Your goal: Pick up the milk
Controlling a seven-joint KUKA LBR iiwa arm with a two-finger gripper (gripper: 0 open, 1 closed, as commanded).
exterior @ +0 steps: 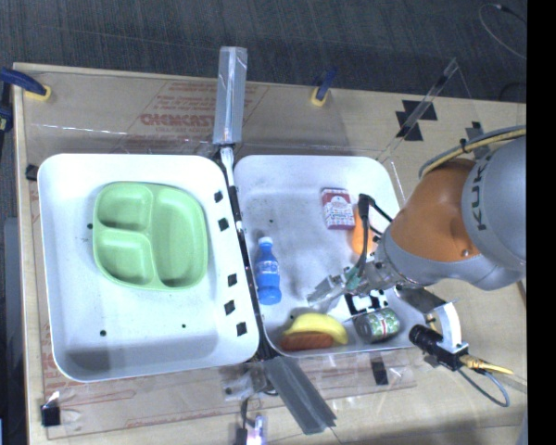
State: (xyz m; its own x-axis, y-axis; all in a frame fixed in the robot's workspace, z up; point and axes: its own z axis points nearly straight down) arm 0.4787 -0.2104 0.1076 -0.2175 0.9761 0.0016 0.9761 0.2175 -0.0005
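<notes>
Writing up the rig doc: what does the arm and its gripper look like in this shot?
The arm is a rounded grey shell with dark lettering on its side and a broad orange band above the wrist. Yellow and black cables loop over its upper edge. The gripper is a cluster of thin metal-grey parts with dark wiring behind it. A white bracket beside it carries a black cylinder with a yellow-tipped lead.

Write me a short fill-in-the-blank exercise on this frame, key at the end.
1. The green divided plate lies in the ___ bin as the camera sees it.
2. The blue bottle lies in the right bin, close to its ___ wall.
3. The banana is ___ in colour.
4. The milk, a small red and white carton, lies nearer the ___ wall of the right bin than the pincer does.

Missing words: left; left; yellow; far
</notes>
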